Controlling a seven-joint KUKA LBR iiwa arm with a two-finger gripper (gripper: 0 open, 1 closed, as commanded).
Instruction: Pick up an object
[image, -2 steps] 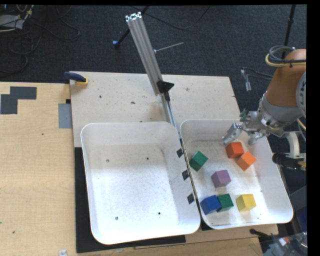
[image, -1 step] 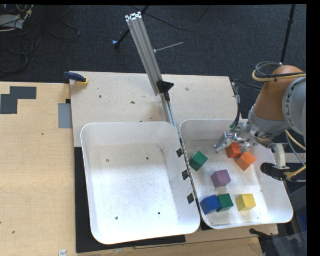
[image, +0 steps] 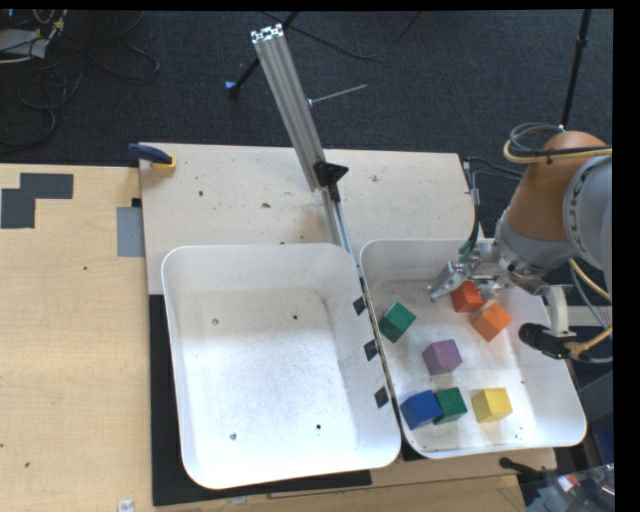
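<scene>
Now my arm (image: 560, 205) reaches in from the right edge, its orange band bent above the wrist, and my pincer (image: 462, 285) hangs low over the upper part of the right bin (image: 560, 425). Its metal fingers (image: 443, 285) point leftward and down toward the bin floor. A red-orange cube (image: 466, 296) sits directly against the pincer's tip, partly masked by it; whether the fingers are apart, together or clamped on that cube I cannot tell.

An orange cube (image: 491, 321) lies just beside the red-orange one, toward the bin's right wall. Room on that side is tight, with a black fitting (image: 548, 341) at the rim. To the left, bare floor separates my pincer from the green cube (image: 397, 321), which lies near the shared wall between the two bins, where three black clips (image: 370, 349) sit.

Lower down, a purple cube (image: 442, 356) sits alone mid-bin. Along the near wall, a blue cube (image: 421, 408) and a dark green cube (image: 451, 403) touch, and a yellow cube (image: 491, 404) lies near them.

Seven cubes in all: one each of red-orange, orange, green, purple, blue, dark green and yellow. Two white bins rest on the surface (image: 250, 195); the left bin (image: 200, 270) shows speckled floor. A slanted aluminium rail (image: 295, 105) rises behind them.
</scene>
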